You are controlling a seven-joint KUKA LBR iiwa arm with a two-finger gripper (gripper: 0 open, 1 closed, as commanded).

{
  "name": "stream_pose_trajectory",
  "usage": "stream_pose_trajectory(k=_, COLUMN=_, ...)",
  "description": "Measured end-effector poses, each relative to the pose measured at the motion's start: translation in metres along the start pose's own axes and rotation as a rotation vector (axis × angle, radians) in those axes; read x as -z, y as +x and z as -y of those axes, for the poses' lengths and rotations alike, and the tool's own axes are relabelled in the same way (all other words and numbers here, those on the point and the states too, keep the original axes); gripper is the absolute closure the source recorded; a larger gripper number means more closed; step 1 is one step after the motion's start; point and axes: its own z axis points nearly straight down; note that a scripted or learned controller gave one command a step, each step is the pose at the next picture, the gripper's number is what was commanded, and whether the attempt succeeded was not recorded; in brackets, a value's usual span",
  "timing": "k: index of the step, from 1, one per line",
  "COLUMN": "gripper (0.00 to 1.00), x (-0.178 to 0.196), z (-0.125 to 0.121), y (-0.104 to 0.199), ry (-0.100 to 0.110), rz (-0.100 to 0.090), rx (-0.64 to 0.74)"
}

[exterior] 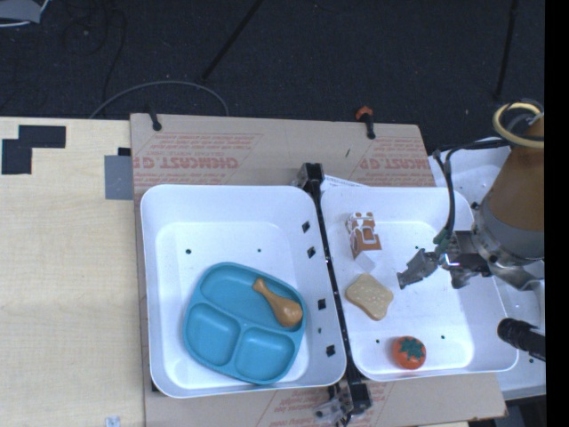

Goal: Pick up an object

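Note:
The right bin (462, 345) holds three objects. A small brown-and-white toy (362, 233) stands near its far left, a tan bread slice (370, 296) lies left of centre, and a red tomato (409, 352) sits near the front edge. My gripper (418, 271) hangs over the bin's middle, reaching in from the right, just right of the bread slice and apart from it. Its dark fingers (411, 276) point left and down with nothing visible between them.
The left bin (164, 238) holds a blue divided plate (213, 332) with a brown chicken drumstick (278, 302) lying on it. A black divider (322, 265) runs between the bins. Cables (449, 185) loop by the right bin's far corner.

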Motion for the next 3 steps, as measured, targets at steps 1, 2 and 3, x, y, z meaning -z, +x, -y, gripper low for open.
stream_pose_trajectory(k=1, gripper=0.00, x=0.005, z=-0.002, y=0.000, ry=-0.009, rz=0.001, rx=0.002)
stream_pose_trajectory(k=2, gripper=0.00, x=-0.059, z=-0.002, y=-0.003, ry=-0.004, rz=0.000, rx=0.001)
stream_pose_trajectory(k=3, gripper=0.00, x=-0.110, z=0.004, y=-0.011, ry=-0.004, rz=0.000, rx=0.000)
